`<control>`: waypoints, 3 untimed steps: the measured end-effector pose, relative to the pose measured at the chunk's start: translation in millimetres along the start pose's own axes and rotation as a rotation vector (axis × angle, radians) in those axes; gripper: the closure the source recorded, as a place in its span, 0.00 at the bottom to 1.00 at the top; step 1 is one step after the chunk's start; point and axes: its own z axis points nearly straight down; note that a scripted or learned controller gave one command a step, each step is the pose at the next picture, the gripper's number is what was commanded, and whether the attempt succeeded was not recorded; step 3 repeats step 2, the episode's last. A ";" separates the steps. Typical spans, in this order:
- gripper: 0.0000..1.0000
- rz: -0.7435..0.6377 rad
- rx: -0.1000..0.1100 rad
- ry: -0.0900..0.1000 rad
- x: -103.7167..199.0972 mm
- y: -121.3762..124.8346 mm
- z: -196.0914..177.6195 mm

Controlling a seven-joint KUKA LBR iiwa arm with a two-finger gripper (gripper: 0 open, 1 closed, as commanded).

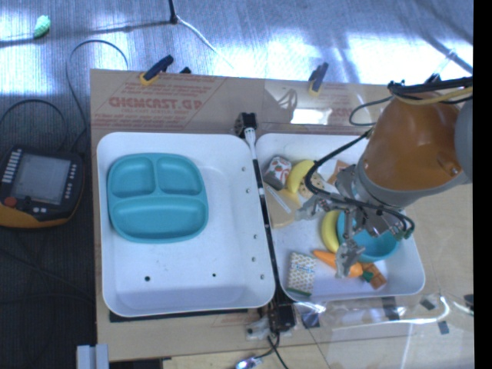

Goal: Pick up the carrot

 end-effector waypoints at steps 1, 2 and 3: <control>0.00 0.016 0.014 -0.024 9.3 -62.5 103.4; 0.00 0.012 0.016 -0.023 7.3 -32.1 103.7; 0.00 0.012 0.016 -0.023 7.3 -32.1 103.7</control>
